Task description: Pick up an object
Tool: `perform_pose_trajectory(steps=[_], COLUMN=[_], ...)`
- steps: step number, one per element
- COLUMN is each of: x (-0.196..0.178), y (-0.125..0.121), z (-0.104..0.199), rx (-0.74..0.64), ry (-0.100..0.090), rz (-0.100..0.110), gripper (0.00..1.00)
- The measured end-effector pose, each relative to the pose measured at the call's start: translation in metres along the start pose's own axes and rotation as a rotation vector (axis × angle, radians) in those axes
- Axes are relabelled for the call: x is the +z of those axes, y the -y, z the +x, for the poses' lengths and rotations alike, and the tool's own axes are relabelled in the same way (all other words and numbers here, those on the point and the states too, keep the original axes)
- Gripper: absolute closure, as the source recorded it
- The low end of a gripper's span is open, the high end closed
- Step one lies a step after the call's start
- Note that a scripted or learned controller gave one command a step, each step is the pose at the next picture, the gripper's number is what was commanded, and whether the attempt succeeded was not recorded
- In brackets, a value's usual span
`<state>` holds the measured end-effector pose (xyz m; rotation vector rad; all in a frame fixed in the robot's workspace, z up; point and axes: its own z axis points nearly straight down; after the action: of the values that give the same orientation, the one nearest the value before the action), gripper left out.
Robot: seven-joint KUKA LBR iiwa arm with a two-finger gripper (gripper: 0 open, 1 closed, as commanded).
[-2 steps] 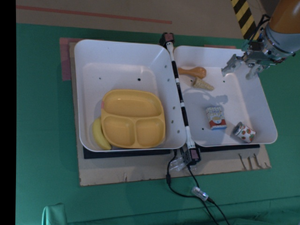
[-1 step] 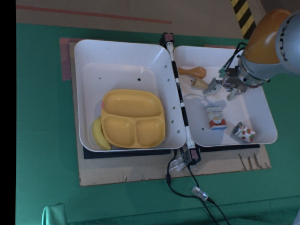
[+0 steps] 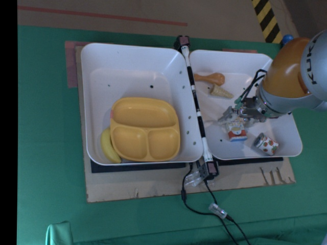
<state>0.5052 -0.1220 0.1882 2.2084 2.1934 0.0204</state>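
Observation:
My gripper (image 3: 232, 118) hangs low in the right bin (image 3: 286, 131), near its middle, on the grey arm with the orange band that reaches in from the right. Directly under and in front of it lies a small red and white carton (image 3: 236, 133), touching or nearly touching the gripper's tip. A small patterned cup (image 3: 265, 144) lies on its side to the right of the carton. Farther back in the same bin are an orange spoon-like toy (image 3: 212, 78) and a tan ice-cream cone (image 3: 220, 91).
The left bin (image 3: 127, 65) holds a yellow divided plate (image 3: 145, 129) with a banana (image 3: 109, 146) along its left edge. A black and white divider strip (image 3: 195, 98) runs between the bins. Cables (image 3: 214, 208) trail over the green mat in front.

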Motion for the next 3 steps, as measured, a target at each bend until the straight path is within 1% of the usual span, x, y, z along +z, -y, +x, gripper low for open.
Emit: perform_pose_trajectory(steps=[1,2,3], x=[-0.014,-0.147,-0.187], y=[-0.002,-0.051,-0.046], z=[-0.003,0.020,0.077], rx=[0.008,-0.001,-0.002], ry=[0.004,-0.007,-0.009], rz=[-0.012,0.018,0.015], gripper=[1.00,1.00,1.00])
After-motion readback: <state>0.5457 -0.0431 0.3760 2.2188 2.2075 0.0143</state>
